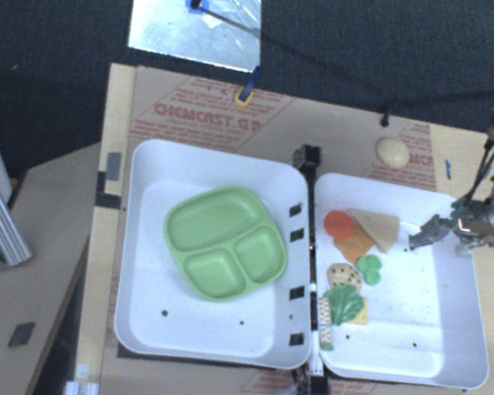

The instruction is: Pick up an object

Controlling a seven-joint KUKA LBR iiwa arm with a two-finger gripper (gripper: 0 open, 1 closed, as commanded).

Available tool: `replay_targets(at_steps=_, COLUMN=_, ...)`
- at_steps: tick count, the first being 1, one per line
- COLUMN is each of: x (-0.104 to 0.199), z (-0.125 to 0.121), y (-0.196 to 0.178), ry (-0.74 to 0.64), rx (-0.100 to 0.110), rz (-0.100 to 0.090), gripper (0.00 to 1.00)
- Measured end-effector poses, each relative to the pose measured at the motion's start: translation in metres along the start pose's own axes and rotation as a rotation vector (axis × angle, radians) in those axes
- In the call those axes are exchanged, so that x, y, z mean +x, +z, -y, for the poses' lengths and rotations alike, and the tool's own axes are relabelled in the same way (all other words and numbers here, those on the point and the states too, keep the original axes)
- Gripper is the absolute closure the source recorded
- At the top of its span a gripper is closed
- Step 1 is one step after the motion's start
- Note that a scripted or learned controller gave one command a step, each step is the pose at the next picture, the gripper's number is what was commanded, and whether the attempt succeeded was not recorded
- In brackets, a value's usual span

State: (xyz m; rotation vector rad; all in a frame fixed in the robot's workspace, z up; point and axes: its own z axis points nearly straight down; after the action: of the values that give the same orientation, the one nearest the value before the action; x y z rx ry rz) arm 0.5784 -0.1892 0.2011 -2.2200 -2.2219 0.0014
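Nearest the lens, well left of the end effector (417, 238): left bin (146, 223) holding a green divided plate (226, 242). On the cardboard sheet (332, 122) beyond the bins, red print reading "CHEMCAST", partly legible. Farther back, a foil square (200, 8). Left of the end effector, inside the right bin (446, 341): red piece (340, 222), tan wedge (376, 226) just beside the tip, orange piece (355, 245), spotted cookie (341, 273), green leafy pieces (346, 301). Beige ball (392, 151) on the table, behind and left. End effector low over the right bin, nothing visibly pinched; spread or pressed together, cannot tell.
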Motion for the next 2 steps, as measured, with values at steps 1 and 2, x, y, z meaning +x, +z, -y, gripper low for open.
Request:
replay_targets(at_steps=1, x=-0.007, z=0.008, y=0.052, ry=0.000, rx=0.001, rz=-0.001, gripper=0.00)
replay_targets(at_steps=2, x=0.003, z=0.011, y=0.100, ry=0.000, rx=0.000, rz=-0.001, gripper=0.00)
